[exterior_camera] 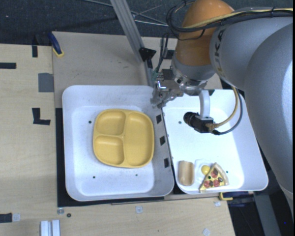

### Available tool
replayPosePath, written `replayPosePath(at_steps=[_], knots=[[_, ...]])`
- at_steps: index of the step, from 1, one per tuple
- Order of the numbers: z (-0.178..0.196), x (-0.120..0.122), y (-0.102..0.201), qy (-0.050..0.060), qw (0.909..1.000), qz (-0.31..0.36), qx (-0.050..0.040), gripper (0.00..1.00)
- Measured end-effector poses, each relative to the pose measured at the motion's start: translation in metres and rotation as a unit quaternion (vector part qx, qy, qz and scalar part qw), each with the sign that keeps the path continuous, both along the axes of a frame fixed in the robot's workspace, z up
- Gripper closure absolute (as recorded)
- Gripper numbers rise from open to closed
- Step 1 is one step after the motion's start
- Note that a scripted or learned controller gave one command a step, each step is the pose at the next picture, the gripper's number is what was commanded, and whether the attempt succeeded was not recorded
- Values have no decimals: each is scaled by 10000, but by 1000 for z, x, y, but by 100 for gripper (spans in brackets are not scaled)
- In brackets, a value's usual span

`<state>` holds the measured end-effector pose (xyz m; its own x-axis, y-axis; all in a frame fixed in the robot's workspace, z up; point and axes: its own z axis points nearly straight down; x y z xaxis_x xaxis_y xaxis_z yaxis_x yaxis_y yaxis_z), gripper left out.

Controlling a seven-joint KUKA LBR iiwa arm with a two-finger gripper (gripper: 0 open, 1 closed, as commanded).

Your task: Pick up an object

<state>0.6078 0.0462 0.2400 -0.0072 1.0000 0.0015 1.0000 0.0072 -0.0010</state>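
Camera view: a yellow plate [123, 137], split into three compartments, lies mid-floor in the left bin [78, 107]. A tan block [186, 173] and a toy pizza slice [214, 177] sit side by side at the near edge of the right bin [236, 144]. My gripper [161, 96] hangs over the far end of their shared wall; spread or pressed together, I cannot tell.

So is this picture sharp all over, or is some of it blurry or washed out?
In the camera view the yellow plate is crisp under even light with faint shadows; the white bins glare a little, losing surface detail; the grey arm, close to the lens, looks soft and oversized.
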Motion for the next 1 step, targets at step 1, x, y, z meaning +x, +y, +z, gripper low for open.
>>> replayPosePath(at_steps=[1], knots=[[1, 8, 56, 1, 10000, -5, -5, 100]])
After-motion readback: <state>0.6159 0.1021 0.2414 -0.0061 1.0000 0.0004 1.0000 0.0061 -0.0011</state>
